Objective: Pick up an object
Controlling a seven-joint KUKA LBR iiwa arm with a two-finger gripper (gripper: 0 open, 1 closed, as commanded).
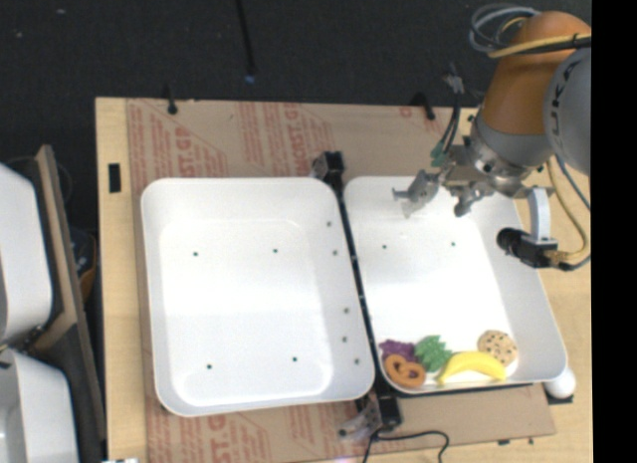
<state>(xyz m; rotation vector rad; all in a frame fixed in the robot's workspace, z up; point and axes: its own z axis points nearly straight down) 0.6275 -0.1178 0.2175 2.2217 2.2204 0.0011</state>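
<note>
My claw [438, 197] hangs at the upper right of the frame, over the right bin [528, 282], fingers apart and gripping nothing. The banana [472, 366], cookie [497, 347], pretzel [403, 371], grapes [397, 349] and green leaf [433, 351] lie along that bin's bottom edge.

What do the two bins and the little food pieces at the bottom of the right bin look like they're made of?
The left bin and right bin look like moulded white plastic with a smooth, slightly glossy finish: rounded corners, soft glare. The banana, cookie, pretzel, green leafy piece and purple grapes look like toy food, probably plastic or rubber, judging by their flat, saturated colours; too small to be sure.
</note>
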